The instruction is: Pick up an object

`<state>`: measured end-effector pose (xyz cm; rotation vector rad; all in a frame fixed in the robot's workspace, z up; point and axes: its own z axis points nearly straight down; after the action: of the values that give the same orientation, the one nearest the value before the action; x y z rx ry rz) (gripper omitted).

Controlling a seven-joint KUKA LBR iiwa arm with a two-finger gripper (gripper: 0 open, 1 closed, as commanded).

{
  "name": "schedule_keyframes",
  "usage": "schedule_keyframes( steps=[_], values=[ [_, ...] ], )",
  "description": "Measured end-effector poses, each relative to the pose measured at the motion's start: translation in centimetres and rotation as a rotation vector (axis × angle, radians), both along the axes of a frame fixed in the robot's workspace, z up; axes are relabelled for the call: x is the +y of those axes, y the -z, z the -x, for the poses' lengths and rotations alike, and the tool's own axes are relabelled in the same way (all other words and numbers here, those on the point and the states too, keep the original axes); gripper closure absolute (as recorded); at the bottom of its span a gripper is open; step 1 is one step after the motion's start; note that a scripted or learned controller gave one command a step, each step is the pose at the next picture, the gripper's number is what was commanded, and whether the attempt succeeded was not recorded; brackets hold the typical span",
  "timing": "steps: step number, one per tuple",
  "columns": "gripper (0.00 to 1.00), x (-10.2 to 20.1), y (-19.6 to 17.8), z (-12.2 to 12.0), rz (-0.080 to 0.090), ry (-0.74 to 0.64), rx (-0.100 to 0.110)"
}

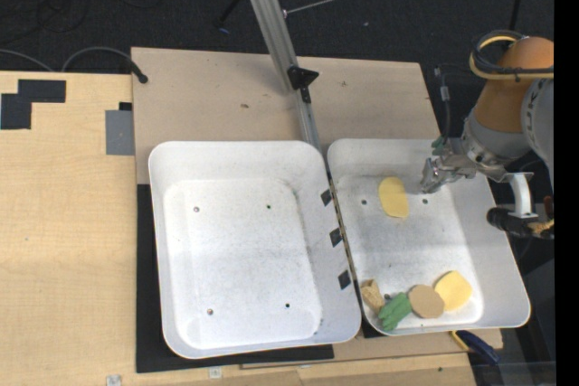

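In the right bin [470, 240], a pale yellow rounded piece [393, 197] lies near the far middle. My gripper [435, 175] hangs over the bin's far right part, just right of that yellow piece and apart from it, with nothing visible between its fingers. At the bin's near edge sit a yellow block [453, 290], a tan round disc [425, 301], a green object [394, 311] and a small brown crumbly piece [371, 292], all close together.
The left bin [240, 240] sits beside the right one, joined by black clips [336, 236]. A slanted metal rail [271, 23] rises behind the bins. The arm's orange band [507, 86] stands at the right edge.
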<state>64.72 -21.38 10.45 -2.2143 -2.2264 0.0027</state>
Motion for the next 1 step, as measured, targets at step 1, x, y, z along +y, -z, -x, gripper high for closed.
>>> schedule_keyframes(
  steps=[1],
  values=[
    [1.0,-0.28,-6.42,0.01,0.002,0.004,-0.007]
  ],
)
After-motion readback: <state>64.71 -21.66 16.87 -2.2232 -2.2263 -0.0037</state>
